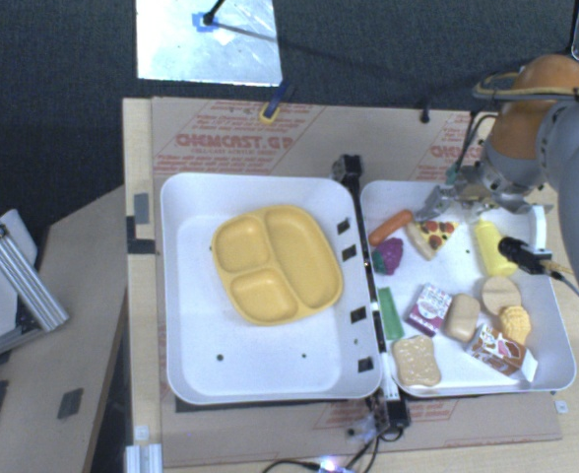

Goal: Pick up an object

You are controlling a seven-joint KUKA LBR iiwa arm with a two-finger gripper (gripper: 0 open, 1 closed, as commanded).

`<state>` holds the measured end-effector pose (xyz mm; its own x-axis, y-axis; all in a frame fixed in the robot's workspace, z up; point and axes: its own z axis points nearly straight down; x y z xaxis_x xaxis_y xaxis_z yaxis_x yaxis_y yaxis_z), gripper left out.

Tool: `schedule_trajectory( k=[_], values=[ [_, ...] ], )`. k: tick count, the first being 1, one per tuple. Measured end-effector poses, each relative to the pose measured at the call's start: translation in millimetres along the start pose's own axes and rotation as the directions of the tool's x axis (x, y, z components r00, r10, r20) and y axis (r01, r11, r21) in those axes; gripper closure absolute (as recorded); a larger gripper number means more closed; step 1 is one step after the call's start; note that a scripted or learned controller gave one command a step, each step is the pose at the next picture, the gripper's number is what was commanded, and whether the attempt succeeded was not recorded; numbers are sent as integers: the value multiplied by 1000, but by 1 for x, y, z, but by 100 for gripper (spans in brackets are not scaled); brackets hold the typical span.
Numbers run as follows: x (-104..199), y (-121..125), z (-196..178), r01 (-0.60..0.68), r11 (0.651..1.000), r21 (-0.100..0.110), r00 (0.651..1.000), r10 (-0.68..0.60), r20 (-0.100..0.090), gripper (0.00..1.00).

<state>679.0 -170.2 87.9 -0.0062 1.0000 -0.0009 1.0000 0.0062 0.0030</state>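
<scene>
A bunch of toy food is sitting in the right bin: a pizza slice lying flat near the back, beside a carrot, purple grapes and a yellow bottle.

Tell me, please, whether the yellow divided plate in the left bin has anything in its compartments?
Empty. The yellow divided plate lies flat in the left bin, and all three compartments show only bare yellow surface.

Yellow divided plate, white bins, orange carrot, purple grapes
</scene>
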Motion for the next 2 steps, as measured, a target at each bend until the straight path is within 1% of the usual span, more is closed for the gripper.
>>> schedule_trajectory(
  k=[1,2],
  values=[
    [-1,1,-13,2,1000,-6,1000,-2,3,100],
    [2,4,-58,-1,1000,-4,1000,1,0,100]
  ],
)
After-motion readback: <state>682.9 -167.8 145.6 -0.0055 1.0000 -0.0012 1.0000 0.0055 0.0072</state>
